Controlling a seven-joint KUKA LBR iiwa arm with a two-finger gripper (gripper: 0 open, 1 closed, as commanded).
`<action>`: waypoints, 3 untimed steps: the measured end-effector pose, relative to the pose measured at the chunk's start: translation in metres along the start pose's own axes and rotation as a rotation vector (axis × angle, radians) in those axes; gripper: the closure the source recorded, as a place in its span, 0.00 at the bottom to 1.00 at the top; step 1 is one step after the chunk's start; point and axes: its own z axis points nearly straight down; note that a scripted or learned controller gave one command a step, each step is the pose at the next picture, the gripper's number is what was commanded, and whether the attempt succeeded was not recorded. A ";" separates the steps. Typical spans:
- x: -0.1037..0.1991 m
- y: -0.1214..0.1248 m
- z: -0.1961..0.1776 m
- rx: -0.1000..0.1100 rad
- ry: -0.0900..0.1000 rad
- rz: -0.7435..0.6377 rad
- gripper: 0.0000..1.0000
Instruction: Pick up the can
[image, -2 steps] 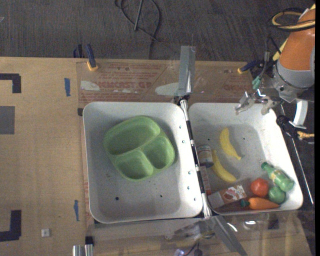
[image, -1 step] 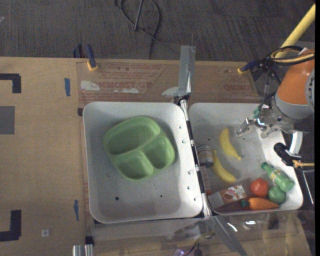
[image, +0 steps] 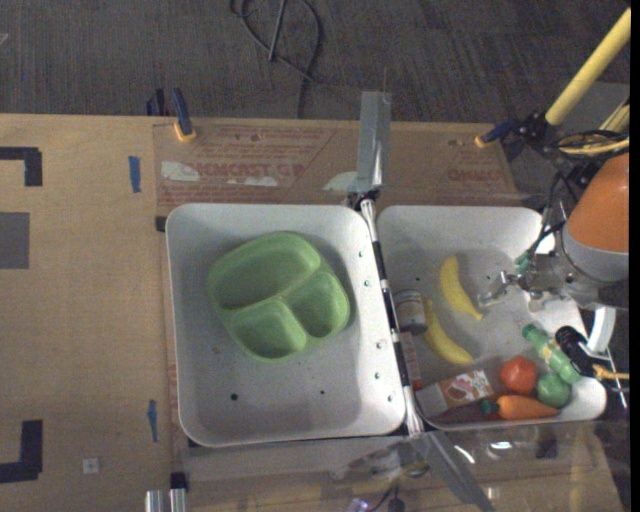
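The gripper (image: 505, 287), its grip state unclear from here, hangs beside the bananas (image: 458, 288), while the can (image: 409, 311) lies untouched against the bin's left wall.

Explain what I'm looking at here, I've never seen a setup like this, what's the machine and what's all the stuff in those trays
One camera looks down at a slant on a bench with two shallow white bins. The grey arm with an orange band, reaching in from the right, is a robot; its gripper hangs over the right bin and holds nothing that I can see. That bin contains a small can by its left wall, two bananas, a tomato, a carrot and a packet. The left bin holds a green divided plate.
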 end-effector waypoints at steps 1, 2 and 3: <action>-0.004 0.000 -0.010 -0.004 -0.010 0.002 1.00; -0.008 0.017 -0.137 0.007 -0.012 -0.130 1.00; -0.007 0.023 -0.194 0.006 -0.013 -0.276 1.00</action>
